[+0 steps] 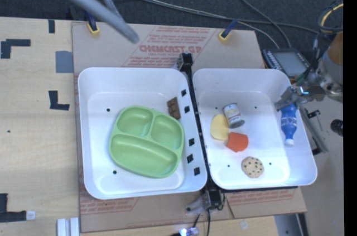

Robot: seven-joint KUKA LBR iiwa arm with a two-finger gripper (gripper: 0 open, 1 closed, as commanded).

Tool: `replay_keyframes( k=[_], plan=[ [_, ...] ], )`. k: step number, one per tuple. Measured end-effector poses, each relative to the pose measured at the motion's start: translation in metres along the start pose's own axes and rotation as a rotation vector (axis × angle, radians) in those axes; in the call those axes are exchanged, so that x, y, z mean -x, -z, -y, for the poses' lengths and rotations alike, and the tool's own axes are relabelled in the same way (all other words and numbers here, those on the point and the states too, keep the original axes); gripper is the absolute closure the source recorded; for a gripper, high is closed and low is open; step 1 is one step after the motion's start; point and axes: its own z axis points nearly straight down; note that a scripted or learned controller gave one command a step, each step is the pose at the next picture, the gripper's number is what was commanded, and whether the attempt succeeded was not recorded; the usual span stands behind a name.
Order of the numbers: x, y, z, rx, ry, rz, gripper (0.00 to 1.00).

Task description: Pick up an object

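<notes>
In the right bin (268, 178) lie a small tin can (232, 115), a yellow piece (219, 128), a red-orange piece (237, 141) and a round cookie (252, 166). A blue bottle (288, 123) lies along the bin's right wall with its cap toward the front. My gripper (290, 96) hangs over the right wall, just above the far end of the bottle. The slant of the view hides whether it touches the bottle.
The left bin (92, 118) bears a green divided plate (146, 140) and a small brown block (173, 107) near the divider. Black clips run along the wall between the bins (193, 118). Cables and a grey device (284, 59) lie behind the right bin.
</notes>
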Motion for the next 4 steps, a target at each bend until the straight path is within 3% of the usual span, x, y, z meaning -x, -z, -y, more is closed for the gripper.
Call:
replay_keyframes(
  k=[2,4],
  plan=[
    [-0.093,-0.004,0.006,-0.003,0.003,-0.001,1.0],
    [-0.207,-0.022,0.01,-0.005,0.005,-0.002,1.0]
  ],
)
